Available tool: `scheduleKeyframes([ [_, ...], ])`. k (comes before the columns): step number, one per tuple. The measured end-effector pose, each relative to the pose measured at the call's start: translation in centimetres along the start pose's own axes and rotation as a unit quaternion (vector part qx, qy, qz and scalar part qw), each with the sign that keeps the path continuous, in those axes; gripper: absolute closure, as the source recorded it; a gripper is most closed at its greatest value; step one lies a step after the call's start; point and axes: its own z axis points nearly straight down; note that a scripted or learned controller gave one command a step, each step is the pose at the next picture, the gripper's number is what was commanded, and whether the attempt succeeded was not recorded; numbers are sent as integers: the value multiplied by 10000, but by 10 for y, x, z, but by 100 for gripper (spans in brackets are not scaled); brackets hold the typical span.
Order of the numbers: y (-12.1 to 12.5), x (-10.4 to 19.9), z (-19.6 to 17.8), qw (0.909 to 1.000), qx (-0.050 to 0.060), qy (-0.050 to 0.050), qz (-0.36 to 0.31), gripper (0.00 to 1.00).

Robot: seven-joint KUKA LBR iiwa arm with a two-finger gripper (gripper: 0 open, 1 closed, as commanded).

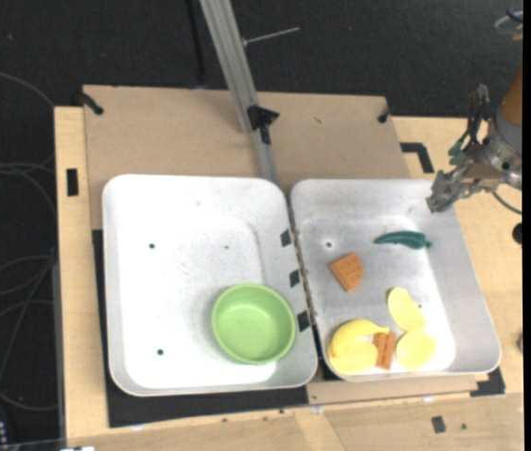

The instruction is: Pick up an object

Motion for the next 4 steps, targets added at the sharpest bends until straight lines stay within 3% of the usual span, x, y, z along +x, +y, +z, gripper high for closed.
scheduleKeyframes([
  [1,17,48,-3,10000,11,5,-7,100],
  [4,29,217,23,10000,32,11,-8,100],
])
